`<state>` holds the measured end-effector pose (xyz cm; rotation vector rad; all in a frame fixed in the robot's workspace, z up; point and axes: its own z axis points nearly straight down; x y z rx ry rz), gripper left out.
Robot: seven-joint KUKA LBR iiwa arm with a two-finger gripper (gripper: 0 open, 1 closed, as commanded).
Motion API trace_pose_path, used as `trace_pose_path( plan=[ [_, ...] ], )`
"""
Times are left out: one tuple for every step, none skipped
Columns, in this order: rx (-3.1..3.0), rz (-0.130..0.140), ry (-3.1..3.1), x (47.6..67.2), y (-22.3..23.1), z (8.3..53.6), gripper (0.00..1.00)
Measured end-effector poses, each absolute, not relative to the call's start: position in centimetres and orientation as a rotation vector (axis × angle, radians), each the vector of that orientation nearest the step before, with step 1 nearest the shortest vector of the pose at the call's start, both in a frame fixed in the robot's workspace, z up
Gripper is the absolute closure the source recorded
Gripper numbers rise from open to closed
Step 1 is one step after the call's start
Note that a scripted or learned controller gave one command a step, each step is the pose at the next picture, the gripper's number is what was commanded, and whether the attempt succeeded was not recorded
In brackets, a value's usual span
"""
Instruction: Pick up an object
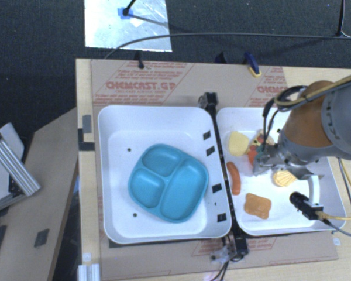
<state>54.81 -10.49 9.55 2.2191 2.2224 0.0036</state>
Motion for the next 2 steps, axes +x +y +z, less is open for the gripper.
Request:
trace_pose_path(
  plan=[
    [2.214, 0.005, 2.222, 55.7, -10.9, 14.2, 1.00],
    [2.214, 0.005, 2.222, 55.0, -11.4, 20.1, 1.00]
  ],
)
